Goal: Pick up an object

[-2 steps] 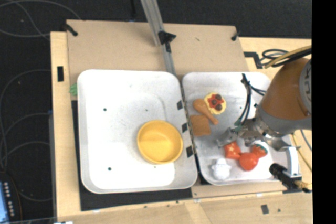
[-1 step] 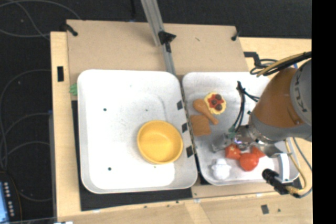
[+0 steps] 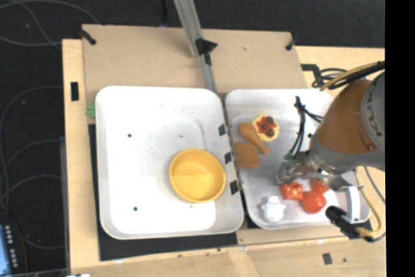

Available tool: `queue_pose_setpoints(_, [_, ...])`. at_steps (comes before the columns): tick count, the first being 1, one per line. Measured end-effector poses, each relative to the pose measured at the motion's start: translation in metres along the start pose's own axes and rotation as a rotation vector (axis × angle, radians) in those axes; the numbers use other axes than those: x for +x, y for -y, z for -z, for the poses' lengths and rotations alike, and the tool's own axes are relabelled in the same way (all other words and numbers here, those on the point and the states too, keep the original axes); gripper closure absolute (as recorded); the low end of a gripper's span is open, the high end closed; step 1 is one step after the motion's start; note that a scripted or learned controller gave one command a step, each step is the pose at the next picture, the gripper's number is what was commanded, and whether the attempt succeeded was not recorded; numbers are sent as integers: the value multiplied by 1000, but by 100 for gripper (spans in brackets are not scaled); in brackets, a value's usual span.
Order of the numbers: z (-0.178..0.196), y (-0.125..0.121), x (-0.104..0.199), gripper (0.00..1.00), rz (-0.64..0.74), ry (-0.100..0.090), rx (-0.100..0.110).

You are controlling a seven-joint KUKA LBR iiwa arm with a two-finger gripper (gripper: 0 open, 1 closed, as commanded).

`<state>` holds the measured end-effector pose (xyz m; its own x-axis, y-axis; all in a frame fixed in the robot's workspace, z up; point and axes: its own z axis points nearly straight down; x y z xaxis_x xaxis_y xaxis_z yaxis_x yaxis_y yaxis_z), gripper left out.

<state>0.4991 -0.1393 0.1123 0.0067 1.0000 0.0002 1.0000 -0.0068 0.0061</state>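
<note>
The arm's orange band hides much of the right white bin (image 3: pixel 259 104); at its five o'clock, the gripper (image 3: pixel 299 173) hovers over a red plastic piece (image 3: pixel 292 191), grip state indiscernible.

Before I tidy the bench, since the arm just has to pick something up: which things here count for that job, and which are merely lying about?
For the job:
- gripper, over the right bin
- red pieces under it
- white piece
- brown pieces
- yellow and red tart

Lying about:
- yellow bowl in the left bin
- metal pole
</note>
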Motion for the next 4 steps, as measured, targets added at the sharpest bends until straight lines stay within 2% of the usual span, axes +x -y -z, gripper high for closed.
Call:
queue_pose_setpoints(2, [124, 2, -4, 100, 10, 3, -1])
queue_pose_setpoints(3, [142, 1, -5, 100, 12, 1, 2])
queue_pose_setpoints(4, [130, -10, 41, 100, 12, 1, 6])
